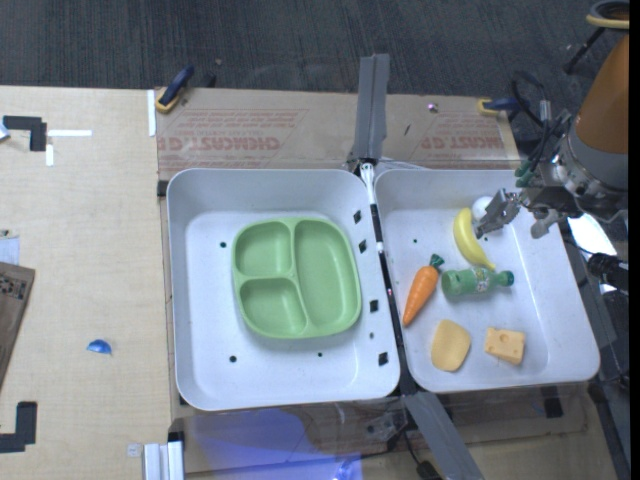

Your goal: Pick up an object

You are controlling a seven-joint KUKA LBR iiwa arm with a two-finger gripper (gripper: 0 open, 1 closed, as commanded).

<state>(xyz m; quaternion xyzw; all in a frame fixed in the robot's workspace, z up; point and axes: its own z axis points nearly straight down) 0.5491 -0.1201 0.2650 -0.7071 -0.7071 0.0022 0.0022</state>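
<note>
The right bin (548,298) holds a yellow banana (468,240), an orange carrot (421,291), a green bottle (476,282) lying on its side, a pale yellow rounded piece (450,346) and a cheese wedge (505,345). My gripper (520,218) hangs over the bin's far right part, just right of the banana's upper end. Its fingers stand apart, open, with nothing between them. One fingertip (495,218) is close to the banana's top.
The left bin (200,268) holds a green divided plate (296,276). A grey divider (372,108) runs between the bins at the back. Cardboard (260,133) lies behind the bins. The arm's orange band (608,108) is at the right edge.
</note>
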